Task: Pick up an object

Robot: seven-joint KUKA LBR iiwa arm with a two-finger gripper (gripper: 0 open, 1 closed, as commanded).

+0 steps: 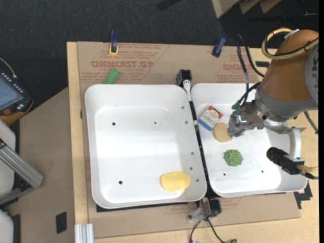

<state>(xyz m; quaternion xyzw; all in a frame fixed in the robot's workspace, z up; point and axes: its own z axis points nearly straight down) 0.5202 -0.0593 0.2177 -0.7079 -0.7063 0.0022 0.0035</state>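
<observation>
while the hand [236, 129] hovers beside the tan disc [221, 133] in the right bin [253, 186], i cannot tell its state.

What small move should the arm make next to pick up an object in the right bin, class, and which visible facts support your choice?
Probably a short drop straight down onto the tan round piece. The gripper sits in the right bin at that piece's right edge, closer to it than to the small blue and white packet or the green bumpy ball. Whether it already touches the piece is unclear.
</observation>
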